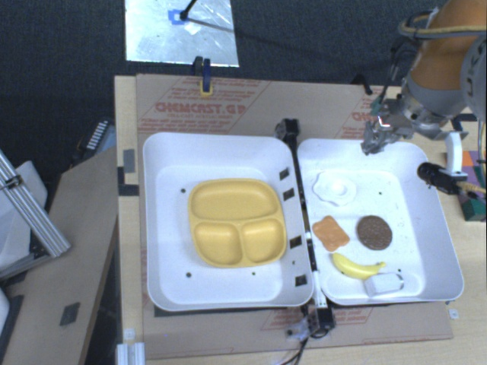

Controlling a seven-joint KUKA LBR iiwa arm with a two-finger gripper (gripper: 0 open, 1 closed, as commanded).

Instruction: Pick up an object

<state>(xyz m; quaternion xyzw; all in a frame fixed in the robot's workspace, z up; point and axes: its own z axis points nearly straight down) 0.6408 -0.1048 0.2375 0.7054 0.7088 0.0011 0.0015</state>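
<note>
The right bin [426,204] holds a white fried egg [335,188], an orange toast-like slice [331,233], a brown round patty [374,232], a yellow banana [356,265] and a small pale grey block [383,284]. My gripper [374,143] hangs over the far edge of that bin, above and beyond the egg, touching none of the objects. Nothing shows between its fingers.
The left bin [163,204] bears a yellow divided tray [234,221]. A black clip [289,128] sits at the far end of the seam between the bins. A shiny metal sheet [180,21] lies beyond the bench.
</note>
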